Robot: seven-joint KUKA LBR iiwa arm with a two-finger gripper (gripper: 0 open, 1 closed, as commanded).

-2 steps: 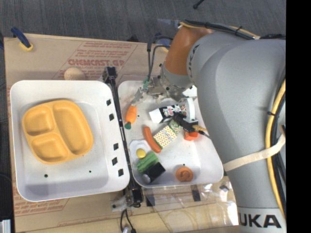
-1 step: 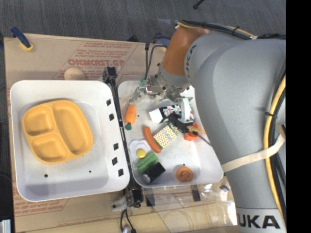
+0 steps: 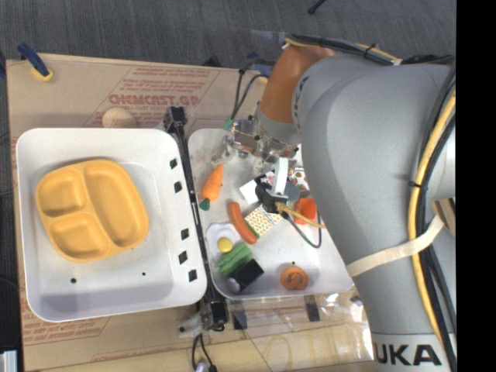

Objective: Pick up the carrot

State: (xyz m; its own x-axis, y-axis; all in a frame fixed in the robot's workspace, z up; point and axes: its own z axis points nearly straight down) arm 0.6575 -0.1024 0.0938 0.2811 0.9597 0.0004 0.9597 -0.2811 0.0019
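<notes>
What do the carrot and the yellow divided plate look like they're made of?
The carrot looks like a moulded plastic toy: even orange body, flat green tip, no natural texture. The yellow divided plate looks like smooth, semi-matte plastic, one uniform colour with soft rounded compartment edges. Neither can be confirmed from sight alone.

We take this for a robotics lab or test cell, not a home or kitchen. The landmark is the left white bin [image 3: 31, 285]: it sits on a brown cardboard sheet [image 3: 155, 84] printed with red lettering, with a blue clamp [image 3: 35, 62] beyond its far left corner. Inside it lies a yellow divided plate [image 3: 91, 208]. Just to its right, across a black divider strip [image 3: 188, 200], the second white bin [image 3: 329, 266] holds toy food. Over that bin looms a large grey industrial arm [image 3: 372, 177] trailed by cables [image 3: 434, 161]. Beyond the cardboard we see dark grey carpet [image 3: 155, 10].
</notes>
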